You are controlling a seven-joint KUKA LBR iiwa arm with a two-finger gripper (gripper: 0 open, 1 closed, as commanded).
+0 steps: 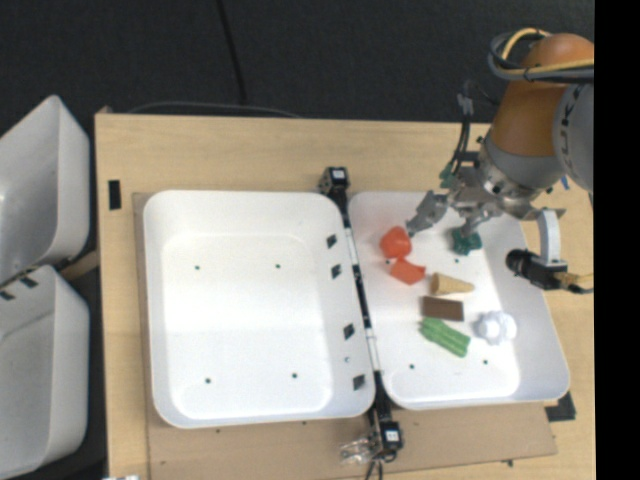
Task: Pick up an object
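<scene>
One fixed camera looks down at a slant on the worktop, taking in both white bins from moderately high above.

Grey arm reaching in from the right, orange-banded wrist bent down; hand fingers spread apart

Setting: robotics lab test cell. You can tell by these items: a plywood counter on dark carpeted floor; two shallow white bins, left bin and right bin, clipped together side by side; a grey and orange industrial arm; small assorted sample pieces for handling trials; loose cabling.
</scene>
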